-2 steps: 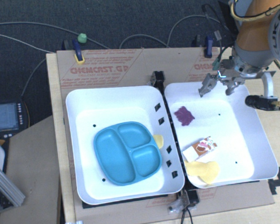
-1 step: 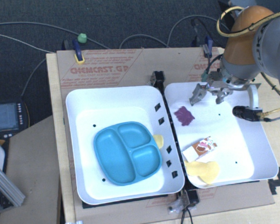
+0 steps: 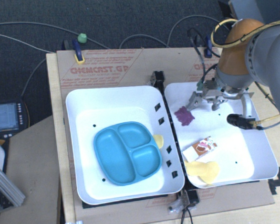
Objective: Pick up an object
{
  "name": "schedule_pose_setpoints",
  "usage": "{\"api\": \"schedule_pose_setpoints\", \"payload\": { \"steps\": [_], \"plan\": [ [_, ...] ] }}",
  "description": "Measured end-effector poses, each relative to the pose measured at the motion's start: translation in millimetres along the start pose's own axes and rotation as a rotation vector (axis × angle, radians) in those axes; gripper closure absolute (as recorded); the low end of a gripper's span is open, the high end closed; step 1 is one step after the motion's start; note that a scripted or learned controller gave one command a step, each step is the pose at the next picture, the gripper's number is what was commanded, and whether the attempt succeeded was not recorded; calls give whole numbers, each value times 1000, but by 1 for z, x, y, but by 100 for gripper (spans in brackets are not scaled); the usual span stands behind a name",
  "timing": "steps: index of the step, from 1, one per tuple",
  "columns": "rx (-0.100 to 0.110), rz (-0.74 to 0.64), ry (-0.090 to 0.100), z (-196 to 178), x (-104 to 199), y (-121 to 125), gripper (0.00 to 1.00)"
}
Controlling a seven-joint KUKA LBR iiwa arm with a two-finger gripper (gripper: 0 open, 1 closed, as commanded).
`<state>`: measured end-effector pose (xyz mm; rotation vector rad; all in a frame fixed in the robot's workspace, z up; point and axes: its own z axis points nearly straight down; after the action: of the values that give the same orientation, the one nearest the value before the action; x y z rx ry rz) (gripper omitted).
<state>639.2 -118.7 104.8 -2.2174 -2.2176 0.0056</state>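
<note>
We see two shallow white plastic bins, the left bin (image 3: 79, 137) and the right bin (image 3: 258, 158), on a tan cardboard sheet (image 3: 103, 66) printed with red lettering. In the left one lies a sky-blue, three-compartment plastic tray (image 3: 126, 153), with a pale yellow piece (image 3: 158, 141) at its edge. Small black marks dot the divide between the bins.

In the right bin we find a purple crumpled lump (image 3: 184, 115), a small packet in white, red and brown (image 3: 202, 148), and a pale yellow flat object (image 3: 202, 171).

The grey metal robot arm (image 3: 267, 47) carries an orange band (image 3: 236, 47); its silver-grey two-finger gripper (image 3: 205, 99) hangs below. A green knob (image 3: 82, 38) tops a blue and yellow clamp (image 3: 78, 53). The backdrop is dark carpet (image 3: 28, 16).
</note>
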Motion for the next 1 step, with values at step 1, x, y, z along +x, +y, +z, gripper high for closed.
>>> {"api": "schedule_pose_setpoints", "payload": {
  "steps": [1],
  "plan": [
    [-7, 0, 0, -15, 0, 2, 100]
  ]
}}
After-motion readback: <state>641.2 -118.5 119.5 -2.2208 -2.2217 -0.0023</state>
